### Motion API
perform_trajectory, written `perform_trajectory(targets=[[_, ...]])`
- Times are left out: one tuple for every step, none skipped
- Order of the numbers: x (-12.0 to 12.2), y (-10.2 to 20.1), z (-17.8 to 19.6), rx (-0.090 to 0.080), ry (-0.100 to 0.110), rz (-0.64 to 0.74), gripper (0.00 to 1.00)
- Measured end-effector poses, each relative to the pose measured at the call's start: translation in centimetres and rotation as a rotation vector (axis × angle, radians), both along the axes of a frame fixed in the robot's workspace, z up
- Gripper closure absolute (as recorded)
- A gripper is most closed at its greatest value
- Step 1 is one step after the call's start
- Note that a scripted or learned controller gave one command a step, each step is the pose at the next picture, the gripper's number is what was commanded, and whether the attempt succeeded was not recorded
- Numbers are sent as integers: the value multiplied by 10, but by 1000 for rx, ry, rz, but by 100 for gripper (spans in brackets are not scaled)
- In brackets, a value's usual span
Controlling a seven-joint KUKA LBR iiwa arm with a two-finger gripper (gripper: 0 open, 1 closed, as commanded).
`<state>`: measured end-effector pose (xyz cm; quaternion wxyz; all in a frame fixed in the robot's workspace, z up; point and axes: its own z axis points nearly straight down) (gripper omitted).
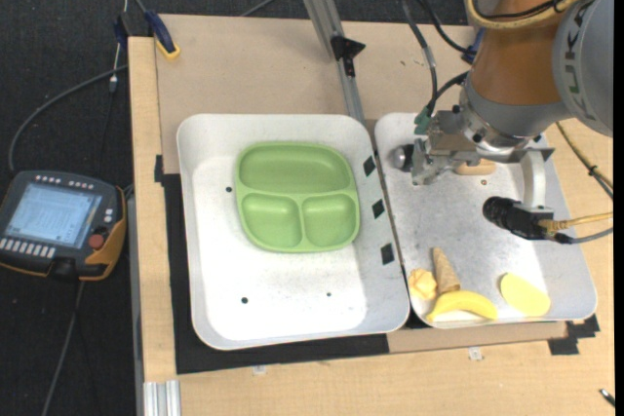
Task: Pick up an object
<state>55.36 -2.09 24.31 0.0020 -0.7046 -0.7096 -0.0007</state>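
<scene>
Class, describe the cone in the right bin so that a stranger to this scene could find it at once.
Start at the right bin and go to its near edge, where small items cluster. The cone is the tan, ridged piece pointing up, just above the banana. Its neighbours are smooth and yellow; it alone is brown and tapered.

The grey arm [575, 44] reaches in from the right at the far side, its orange band [522, 19] bulging just above the wrist. The wrist points down and leftward, carrying the gripper [421, 166] low (its metal fingers too blurred against the surface to read).
</scene>
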Motion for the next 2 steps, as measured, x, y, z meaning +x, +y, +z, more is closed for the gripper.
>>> perform_trajectory(targets=[[-29,46,-9,-1,3,-1,100],[-35,92,-15,-1,2,-1,100]])
